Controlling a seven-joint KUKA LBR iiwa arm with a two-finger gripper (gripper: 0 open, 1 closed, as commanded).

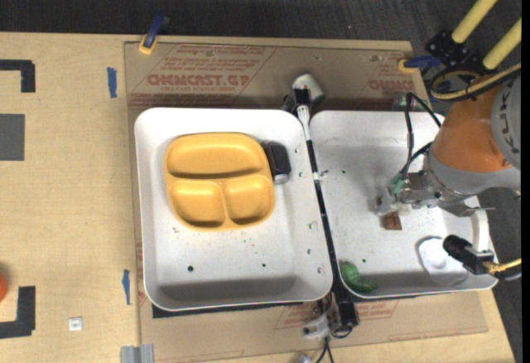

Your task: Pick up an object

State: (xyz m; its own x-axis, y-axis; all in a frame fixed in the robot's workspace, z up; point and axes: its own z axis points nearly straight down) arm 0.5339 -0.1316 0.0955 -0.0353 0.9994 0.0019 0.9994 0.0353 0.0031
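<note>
Arm (468, 146): is being reached in from the right edge of the frame and bent over the right bin (364, 125), so that its tip is being carried to the bin's middle.
Gripper (389, 205): is being held low at right of centre; whether it is released or clenched cannot be told from this slant.
Brown block (392, 221): is being judged the likely target, since it is lying on the bin floor just beside the gripper; contact cannot be told.
Green thing (358, 276): is being left alone in the right bin's lower left corner, well apart from the gripper.
Left bin (215, 262): is being taken up by a yellow tray (219, 179), with a black thing (277, 161) touching the tray's right edge.
Stage: no lift is being shown yet.
</note>
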